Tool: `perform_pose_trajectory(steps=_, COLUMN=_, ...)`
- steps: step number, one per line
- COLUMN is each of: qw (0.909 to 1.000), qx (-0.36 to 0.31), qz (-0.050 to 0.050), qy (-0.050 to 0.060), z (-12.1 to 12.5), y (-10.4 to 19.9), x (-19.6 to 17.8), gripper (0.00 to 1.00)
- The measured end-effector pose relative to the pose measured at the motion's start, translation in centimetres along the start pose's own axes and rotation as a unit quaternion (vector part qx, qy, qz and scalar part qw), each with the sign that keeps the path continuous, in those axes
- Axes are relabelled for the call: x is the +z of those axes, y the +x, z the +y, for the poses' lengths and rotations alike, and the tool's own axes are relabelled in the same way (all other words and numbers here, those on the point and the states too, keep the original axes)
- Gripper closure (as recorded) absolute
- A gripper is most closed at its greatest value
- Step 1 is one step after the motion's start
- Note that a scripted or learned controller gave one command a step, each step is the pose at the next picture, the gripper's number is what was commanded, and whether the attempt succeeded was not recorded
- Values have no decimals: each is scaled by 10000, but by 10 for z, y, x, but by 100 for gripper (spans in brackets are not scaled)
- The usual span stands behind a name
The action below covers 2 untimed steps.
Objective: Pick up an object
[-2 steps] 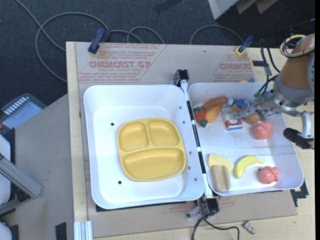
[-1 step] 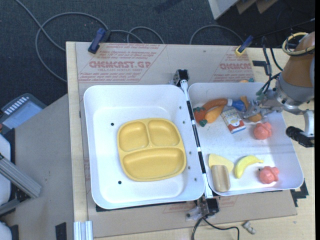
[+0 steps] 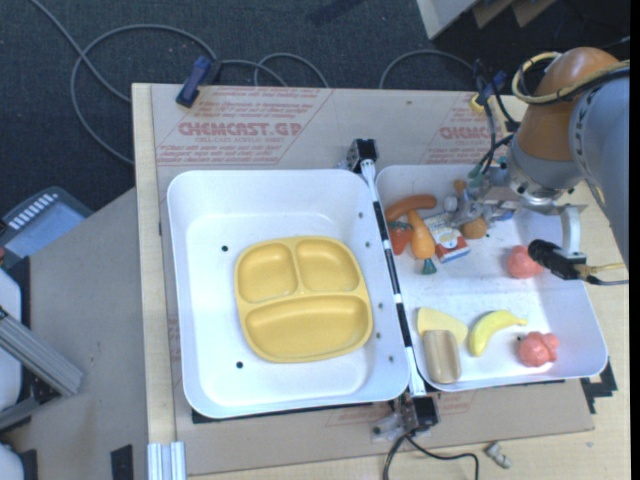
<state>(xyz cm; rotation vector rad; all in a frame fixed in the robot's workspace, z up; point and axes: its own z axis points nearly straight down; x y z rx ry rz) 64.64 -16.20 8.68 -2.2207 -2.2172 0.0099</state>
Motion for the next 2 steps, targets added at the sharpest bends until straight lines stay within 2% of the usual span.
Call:
perform_pose_trajectory(steps=1, qw=9999, qx=43, qz=-35, qy=126, z=13, y=44, x=1, gripper=100)
perform_pose_trajectory(steps=2, qw=10000, qx=-17, qz=13, qy=-45, z=-27, y=98, x=-99, gripper=100)
